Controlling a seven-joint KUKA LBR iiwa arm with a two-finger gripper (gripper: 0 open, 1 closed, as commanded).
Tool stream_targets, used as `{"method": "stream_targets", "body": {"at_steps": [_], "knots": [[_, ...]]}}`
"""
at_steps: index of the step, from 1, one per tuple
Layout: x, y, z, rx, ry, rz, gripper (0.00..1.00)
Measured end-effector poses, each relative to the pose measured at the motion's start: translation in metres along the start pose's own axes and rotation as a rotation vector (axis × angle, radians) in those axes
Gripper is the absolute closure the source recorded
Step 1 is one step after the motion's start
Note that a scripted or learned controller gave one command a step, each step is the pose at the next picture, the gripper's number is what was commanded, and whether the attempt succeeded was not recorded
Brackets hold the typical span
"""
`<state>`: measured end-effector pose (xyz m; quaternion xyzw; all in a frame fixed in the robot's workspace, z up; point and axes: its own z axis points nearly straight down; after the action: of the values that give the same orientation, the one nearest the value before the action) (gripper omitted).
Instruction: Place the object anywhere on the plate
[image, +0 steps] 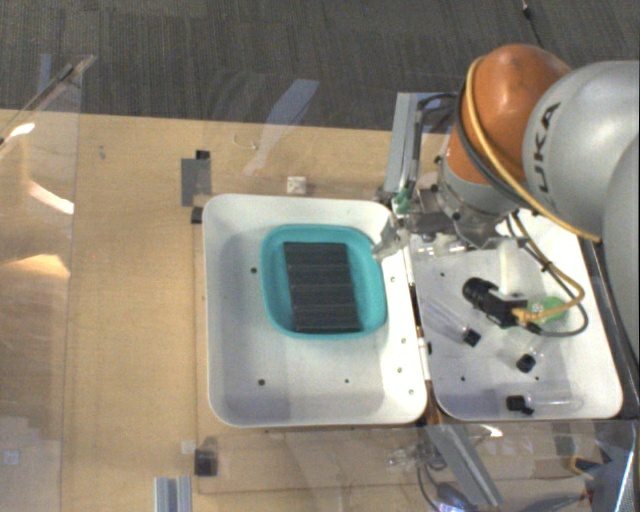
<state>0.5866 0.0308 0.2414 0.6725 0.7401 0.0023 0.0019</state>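
A teal plate (372, 300) with rounded corners sits in the left white bin (300, 395). On it lies a dark, ribbed rectangular block (320, 287), flat and near the plate's middle. My gripper (392, 236) hangs over the wall between the two bins, just off the plate's upper right corner and apart from the block. Nothing shows in its grasp. The grey arm with its orange band (500, 85) covers the top of the right bin.
The right white bin (560, 395) holds a few small dark bits (470, 337) on its floor. A small pale cube (295, 185) rests on the wooden bench behind the left bin. A metal post (405, 140) stands behind the bins.
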Motion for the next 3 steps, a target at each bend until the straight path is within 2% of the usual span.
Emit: {"method": "stream_targets", "body": {"at_steps": [1,2,3], "knots": [[-0.064,0.002,-0.019,0.001,-0.002,-0.010,0.00],[-0.050,-0.033,0.004,0.002,0.000,0.082,0.00],[-0.041,-0.042,-0.002,0.002,0.000,0.165,0.00]]}}
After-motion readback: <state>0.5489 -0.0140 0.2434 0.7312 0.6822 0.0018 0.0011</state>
